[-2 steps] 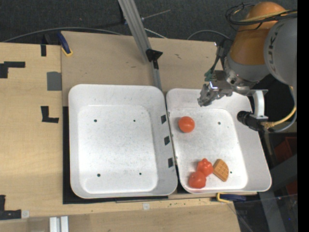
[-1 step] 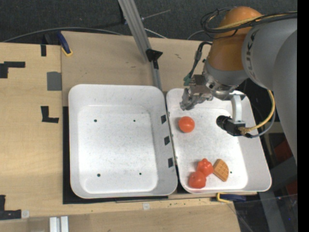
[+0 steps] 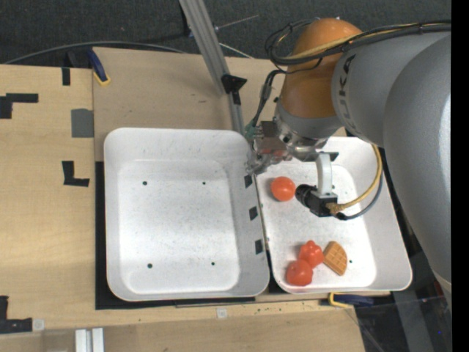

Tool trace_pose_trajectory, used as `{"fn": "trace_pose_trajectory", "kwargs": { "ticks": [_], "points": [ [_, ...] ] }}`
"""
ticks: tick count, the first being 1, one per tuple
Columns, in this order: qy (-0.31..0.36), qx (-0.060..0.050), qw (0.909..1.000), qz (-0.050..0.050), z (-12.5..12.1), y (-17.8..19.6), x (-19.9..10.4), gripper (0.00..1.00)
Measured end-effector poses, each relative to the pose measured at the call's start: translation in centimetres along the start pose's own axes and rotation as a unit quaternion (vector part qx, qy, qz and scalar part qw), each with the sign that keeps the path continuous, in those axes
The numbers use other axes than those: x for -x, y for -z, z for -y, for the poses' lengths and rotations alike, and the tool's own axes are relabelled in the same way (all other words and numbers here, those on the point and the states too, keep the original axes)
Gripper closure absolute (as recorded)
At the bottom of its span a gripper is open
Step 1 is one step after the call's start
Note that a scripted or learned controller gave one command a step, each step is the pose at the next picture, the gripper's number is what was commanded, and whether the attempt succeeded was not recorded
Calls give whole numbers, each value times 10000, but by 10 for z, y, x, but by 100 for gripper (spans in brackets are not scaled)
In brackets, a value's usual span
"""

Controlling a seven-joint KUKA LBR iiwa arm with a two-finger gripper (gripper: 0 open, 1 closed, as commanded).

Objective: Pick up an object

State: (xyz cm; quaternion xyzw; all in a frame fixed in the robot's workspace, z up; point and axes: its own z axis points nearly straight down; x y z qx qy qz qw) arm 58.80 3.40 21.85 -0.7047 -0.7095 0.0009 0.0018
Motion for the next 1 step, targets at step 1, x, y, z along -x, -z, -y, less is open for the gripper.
{"fn": "trace_pose_trajectory", "kwargs": {
  "ticks": [1],
  "points": [
    [5, 10, 10000, -5, 15, 13, -56, 100]
  ]
}}
